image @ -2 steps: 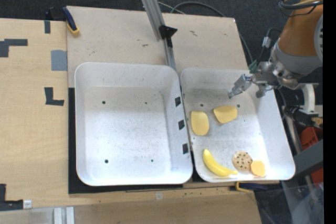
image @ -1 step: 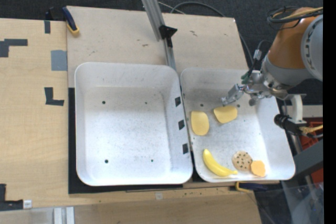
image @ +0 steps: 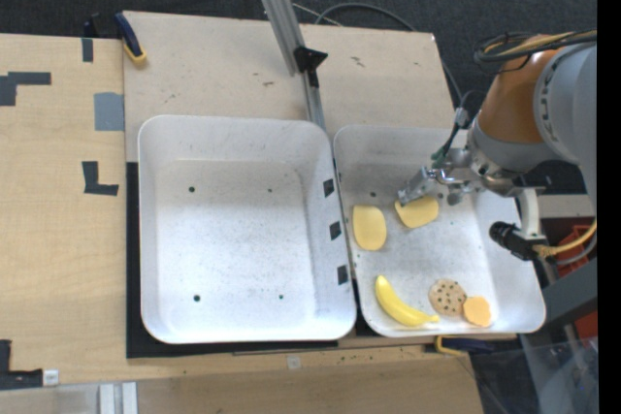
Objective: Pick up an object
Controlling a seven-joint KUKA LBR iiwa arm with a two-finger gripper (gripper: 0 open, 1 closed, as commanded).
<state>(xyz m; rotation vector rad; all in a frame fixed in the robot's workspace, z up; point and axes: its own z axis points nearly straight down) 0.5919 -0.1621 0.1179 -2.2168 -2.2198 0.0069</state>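
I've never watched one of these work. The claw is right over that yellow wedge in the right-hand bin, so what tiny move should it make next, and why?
Probably a short drop straight down. The gripper sits at the upper edge of the yellow wedge in the right bin, but the wedge is not visibly between its fingers, so nothing looks held yet. The oval piece lies apart to the left, leaving room.

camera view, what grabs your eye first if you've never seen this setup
The grey arm with its orange band reaches in from the right, its gripper low over the right bin, just above a yellow wedge-shaped piece. Toy food dots that bin: a pale oval piece, a banana, a cookie and an orange round piece.
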